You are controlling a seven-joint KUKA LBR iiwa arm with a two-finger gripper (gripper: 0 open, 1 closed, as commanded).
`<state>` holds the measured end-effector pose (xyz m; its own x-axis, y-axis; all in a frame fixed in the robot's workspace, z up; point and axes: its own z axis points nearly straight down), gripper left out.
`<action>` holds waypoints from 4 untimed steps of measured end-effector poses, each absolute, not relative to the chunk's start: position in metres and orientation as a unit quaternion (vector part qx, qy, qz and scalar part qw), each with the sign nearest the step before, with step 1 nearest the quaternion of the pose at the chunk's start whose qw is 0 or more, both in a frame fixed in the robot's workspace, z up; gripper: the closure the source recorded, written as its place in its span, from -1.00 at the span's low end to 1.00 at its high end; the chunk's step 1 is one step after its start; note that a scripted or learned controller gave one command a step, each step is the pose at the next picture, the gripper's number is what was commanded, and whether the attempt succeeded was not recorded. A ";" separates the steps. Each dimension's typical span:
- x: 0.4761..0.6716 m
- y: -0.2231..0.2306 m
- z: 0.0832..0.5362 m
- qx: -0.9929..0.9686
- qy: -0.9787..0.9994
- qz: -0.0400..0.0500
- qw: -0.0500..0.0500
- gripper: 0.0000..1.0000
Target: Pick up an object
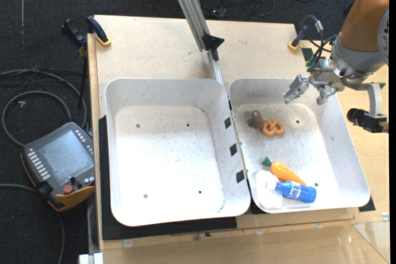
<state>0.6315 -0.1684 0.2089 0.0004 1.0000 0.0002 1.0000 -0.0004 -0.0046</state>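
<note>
arm: I see the gripper (307, 91) hovering over the back edge of the right bin (346, 151), fingers spread apart, nothing between them.
targets: all in the right bin. Brown lump (254, 119) touching a pretzel (273, 128) mid-bin; toy carrot (285, 172), blue bottle (297, 192) and white piece (266, 190) bunched at the front edge.
left bin (124, 151): just speckled floor.
materials: pretzel is a looped, glossy tan shape; carrot tapered, smooth orange with green tip; bottle cylindrical, slick plastic; brown lump rounded, matte, can't tell what it is.
risk 1: pretzel and lump touch, so a close could nudge one and miss both.
risk 2: front cluster sits against the sloped wall; I'd expect a finger to hit the rim.
risk 3: round bottle and carrot likely roll or squirt out of a two-finger pinch.
call: I'd try the pretzel, nearest the gripper.
</note>
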 end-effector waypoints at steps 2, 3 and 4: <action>0.629 -0.169 0.097 -0.708 -0.707 -0.002 -0.002 -1.00; 0.631 -0.170 0.112 -0.707 -0.707 -0.004 -0.006 1.00; 0.633 -0.163 0.174 -0.706 -0.708 -0.002 -0.003 1.00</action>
